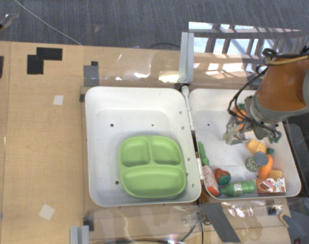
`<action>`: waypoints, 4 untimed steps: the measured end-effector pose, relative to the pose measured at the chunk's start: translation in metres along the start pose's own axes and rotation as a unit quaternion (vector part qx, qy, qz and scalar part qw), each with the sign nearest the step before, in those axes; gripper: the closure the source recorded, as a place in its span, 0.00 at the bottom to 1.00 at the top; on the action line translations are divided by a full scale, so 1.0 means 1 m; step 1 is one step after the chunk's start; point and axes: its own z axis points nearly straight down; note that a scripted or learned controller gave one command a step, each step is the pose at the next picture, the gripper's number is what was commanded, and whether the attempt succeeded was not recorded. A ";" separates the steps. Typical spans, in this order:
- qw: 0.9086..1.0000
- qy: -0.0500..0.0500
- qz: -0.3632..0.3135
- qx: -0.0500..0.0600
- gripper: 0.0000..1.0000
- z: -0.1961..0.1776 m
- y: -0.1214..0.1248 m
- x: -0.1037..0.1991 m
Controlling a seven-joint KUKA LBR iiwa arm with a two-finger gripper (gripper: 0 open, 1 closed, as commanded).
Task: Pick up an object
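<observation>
— How far along is the pick?

— Early, by my reading. The hand (239, 134) sits low inside the right bin (210, 117), over bare white floor at its upper middle, and nothing shows between its fingers. Whether they are apart or together I cannot tell; cables and shadow blur them.

— And the objects?

— All lying in the right bin's lower part: a yellow piece (256, 146) just beside the hand, a grey round thing (255, 163), a carrot (267, 167), a small carton (272, 185), a green bottle (238, 188) and a red fruit (222, 176). The left bin (98, 111) carries a green divided plate (152, 166).

— So what is left?

— Choosing one, closing on it and lifting: the whole grasp, as far as I can judge.
</observation>
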 end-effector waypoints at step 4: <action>0.998 0.010 0.061 -0.002 0.00 0.014 -0.027 0.035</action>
